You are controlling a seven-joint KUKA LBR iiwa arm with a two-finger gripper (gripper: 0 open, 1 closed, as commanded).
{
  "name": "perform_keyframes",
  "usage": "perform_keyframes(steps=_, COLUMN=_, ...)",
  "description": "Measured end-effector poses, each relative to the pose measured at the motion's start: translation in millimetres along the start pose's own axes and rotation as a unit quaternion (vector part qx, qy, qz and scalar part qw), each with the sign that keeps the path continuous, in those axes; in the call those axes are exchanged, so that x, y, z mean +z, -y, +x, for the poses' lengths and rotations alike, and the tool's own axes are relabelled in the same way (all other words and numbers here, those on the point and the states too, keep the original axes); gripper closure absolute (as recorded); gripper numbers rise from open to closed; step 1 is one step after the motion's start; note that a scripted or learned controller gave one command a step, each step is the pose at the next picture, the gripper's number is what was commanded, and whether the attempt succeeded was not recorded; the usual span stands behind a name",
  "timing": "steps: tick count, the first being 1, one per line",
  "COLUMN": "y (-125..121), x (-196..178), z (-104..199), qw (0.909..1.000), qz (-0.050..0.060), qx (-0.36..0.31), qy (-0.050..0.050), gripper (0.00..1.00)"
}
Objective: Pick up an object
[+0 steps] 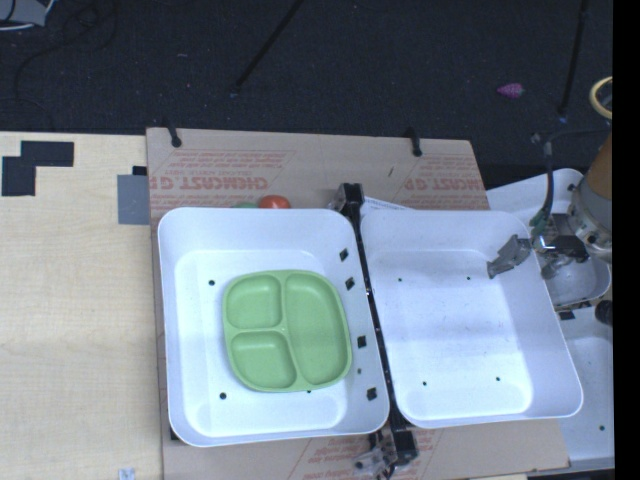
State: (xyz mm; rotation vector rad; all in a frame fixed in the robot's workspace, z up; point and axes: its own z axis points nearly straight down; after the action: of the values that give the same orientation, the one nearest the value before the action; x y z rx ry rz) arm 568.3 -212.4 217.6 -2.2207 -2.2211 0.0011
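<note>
Your only candidate object is the pale green, three-compartment plastic plate point(288, 329). It lies flat in the left shallow white bin point(190, 243), roughly centred on the floor and a little toward the near wall. Its outline is a rounded rectangle whose long axis runs from far-left to near-right in the camera view, slightly skewed against the bin walls.

The claw point(512, 255) sits at the far-right corner of the right shallow white bin point(560, 388), above or at that bin's rim. One grey finger points left, into the bin. You cannot tell from this angle how far apart the fingers stand, and nothing is visible between them, so log no grasp.

The key relation: the plate lies to the left of the claw and nearer the camera, well apart from it, with the black divider point(368, 318) between the two bins in the way. The arm enters from the right, so judge the coming move as a long reach across the whole right bin and over the divider.

A small red and green item point(270, 203) lies on the brown cardboard sheet point(300, 168) just behind the left bin's far wall, outside both bins; too small to identify.

Risk, as a judgement: the plate is flat and low, so a rim pinch looks more workable than a top-down grab on its face.
</note>
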Motion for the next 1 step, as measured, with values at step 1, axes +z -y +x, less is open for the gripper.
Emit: perform_keyframes(steps=1, y=3.7, x=63.8, z=1.1, qw=1.0, qz=0.003, qx=0.0, qy=-0.001, gripper=0.0)
